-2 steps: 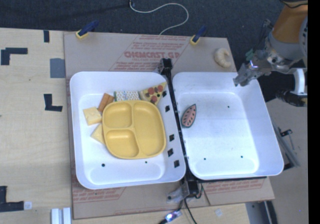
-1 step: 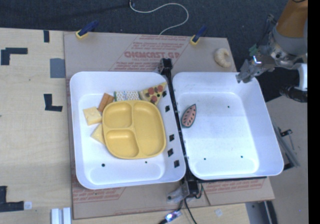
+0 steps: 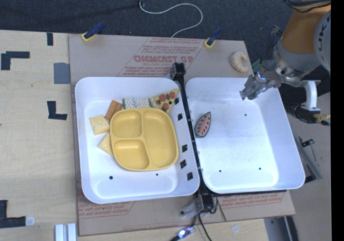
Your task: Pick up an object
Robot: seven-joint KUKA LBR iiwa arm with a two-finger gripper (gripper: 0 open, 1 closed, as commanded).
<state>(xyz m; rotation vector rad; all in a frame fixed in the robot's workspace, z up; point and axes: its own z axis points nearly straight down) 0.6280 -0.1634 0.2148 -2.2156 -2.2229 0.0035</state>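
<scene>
Small oval object (image 3: 202, 125), pinkish-brown with dark speckles, flat-looking, lying alone in the right shallow white bin (image 3: 269, 175), close to that bin's left wall and just beside the black divider (image 3: 185, 127) between the two bins. Long axis running from near-left to far-right, tilted only a little off the near-far line.

Gripper (image 3: 250, 90) hovering at the far right of the same bin, near the far rim, well apart from the oval. Jaw state impossible to tell at this size: too small and dark against the wrist.

Reaching the oval probably meaning travel leftward and toward the near side, then a wrist turn so as to close across the short width, not along the length. Little room likely on the left, with the bin wall so close.

Left shallow white bin (image 3: 86, 127) holding a yellow three-compartment plastic plate (image 3: 144, 139), with tan cracker-like pieces (image 3: 99, 124) at its left and a slice of toy pizza (image 3: 165, 98) at its far edge. Beige ring-shaped object (image 3: 240, 61) resting on the cardboard sheet (image 3: 161, 59) beyond the right bin.
</scene>
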